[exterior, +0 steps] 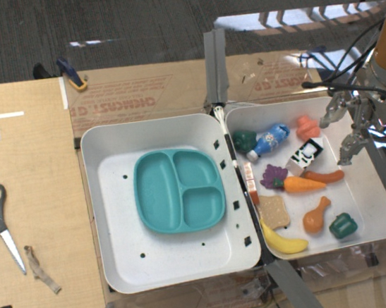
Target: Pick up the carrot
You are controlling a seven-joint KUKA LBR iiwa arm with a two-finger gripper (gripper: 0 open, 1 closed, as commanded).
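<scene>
Gripper [345,137], fingers spread and holding nothing, poised up and right of carrot [303,184], well placed for descent; carrot lying flat in right bin [377,195], touching purple grapes [275,175] leftward, red sausage [326,176] just right.

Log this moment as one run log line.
task: pick up carrot | carrot: right bin, ungrasped | end effector: open, above bin's right side

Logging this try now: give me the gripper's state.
Gripper: open, holding nothing, above the right bin's far right side; the carrot lies apart from it in the bin.
</scene>
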